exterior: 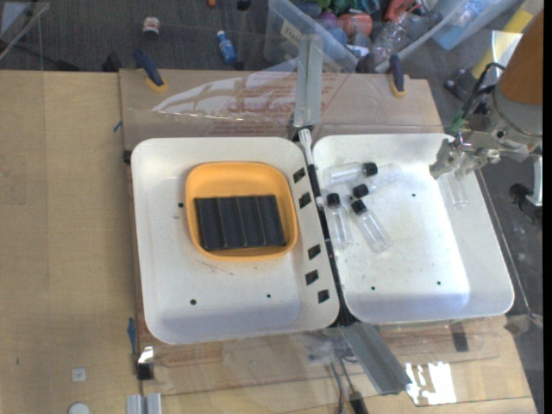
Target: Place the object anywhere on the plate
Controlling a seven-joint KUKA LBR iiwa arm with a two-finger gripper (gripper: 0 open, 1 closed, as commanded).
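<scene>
Poised at the right bin's [483,291] far right corner, claw [454,164] of unclear spread, clear vials [358,205] clustered by the divider, well short of the orange plate [241,178]; likely to slip or roll.

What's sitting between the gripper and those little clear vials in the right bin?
Nothing visible. The gripper hangs over the right bin's upper right part, and only bare white floor separates it from the vials. Toward the orange plate, only the ridge where the bins meet intervenes.
</scene>
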